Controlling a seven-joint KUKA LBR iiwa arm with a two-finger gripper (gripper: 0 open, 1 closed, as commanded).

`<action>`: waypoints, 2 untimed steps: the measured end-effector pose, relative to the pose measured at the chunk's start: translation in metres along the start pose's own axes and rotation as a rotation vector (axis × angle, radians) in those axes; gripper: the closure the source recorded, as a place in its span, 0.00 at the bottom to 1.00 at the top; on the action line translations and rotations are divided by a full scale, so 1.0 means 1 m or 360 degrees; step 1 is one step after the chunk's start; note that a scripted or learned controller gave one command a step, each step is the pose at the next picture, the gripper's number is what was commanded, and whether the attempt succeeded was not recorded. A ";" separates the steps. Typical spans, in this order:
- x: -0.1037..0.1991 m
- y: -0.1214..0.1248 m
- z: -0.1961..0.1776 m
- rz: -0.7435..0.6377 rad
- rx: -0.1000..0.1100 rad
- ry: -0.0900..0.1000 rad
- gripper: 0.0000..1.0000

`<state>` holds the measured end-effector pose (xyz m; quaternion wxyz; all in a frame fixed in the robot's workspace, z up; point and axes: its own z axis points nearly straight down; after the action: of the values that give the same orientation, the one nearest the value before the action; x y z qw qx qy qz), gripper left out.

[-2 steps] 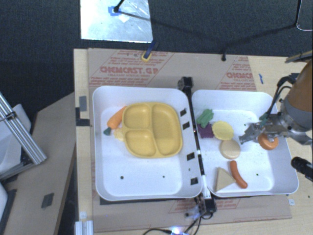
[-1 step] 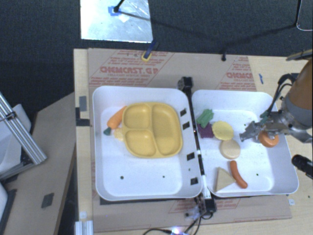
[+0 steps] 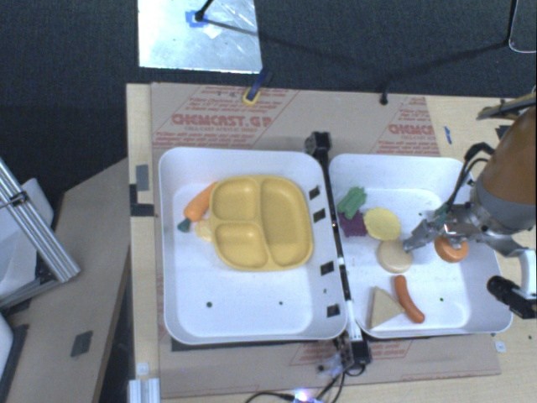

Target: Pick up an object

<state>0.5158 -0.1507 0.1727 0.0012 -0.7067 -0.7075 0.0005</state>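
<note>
Reaching in from the right, the gripper (image 3: pixel 417 240) hung low over the right bin (image 3: pixel 470 319), just beside a cream round piece (image 3: pixel 394 257); whether it was released or clenched could not be told. An orange round piece (image 3: pixel 452 249) lay under the wrist. Nearby sat a yellow piece (image 3: pixel 382 222), purple grapes (image 3: pixel 352 224), a green piece (image 3: pixel 351 200), a sausage (image 3: pixel 409 298) and a tan wedge (image 3: pixel 383 308). The left bin (image 3: pixel 180 225) held a yellow divided plate (image 3: pixel 257 222) and a carrot (image 3: pixel 198 202).
</note>
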 end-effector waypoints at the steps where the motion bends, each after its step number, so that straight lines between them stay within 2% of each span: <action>1: 0.007 -0.007 0.049 -0.0001 0.0002 0.0002 0.00; 2: 0.006 -0.005 0.076 0.0001 -0.0013 -0.0004 0.00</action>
<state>0.5102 -0.1442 0.0970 -0.0025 -0.7070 -0.7072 -0.0015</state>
